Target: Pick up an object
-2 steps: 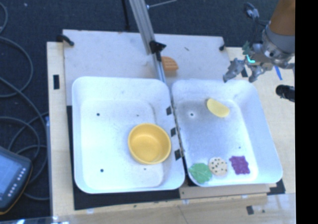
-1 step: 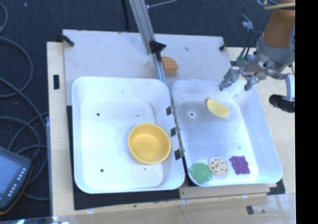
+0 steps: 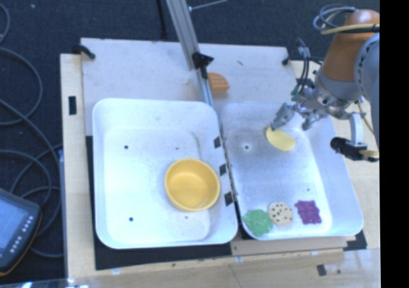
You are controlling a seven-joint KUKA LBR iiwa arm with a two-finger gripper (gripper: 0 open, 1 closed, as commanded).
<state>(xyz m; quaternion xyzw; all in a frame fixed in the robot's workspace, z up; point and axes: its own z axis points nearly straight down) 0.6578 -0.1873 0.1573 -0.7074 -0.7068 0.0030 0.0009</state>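
Fingers of the end effector stand apart above the far edge of the right bin, with nothing between them. A yellow piece lies just beside the nearer fingertip; whether they touch is hard to tell. Along that bin's near wall sit a green piece, a cookie and a purple piece. An orange object beyond the bin is partly hidden by a metal rail. A yellow bowl rests in the left bin.
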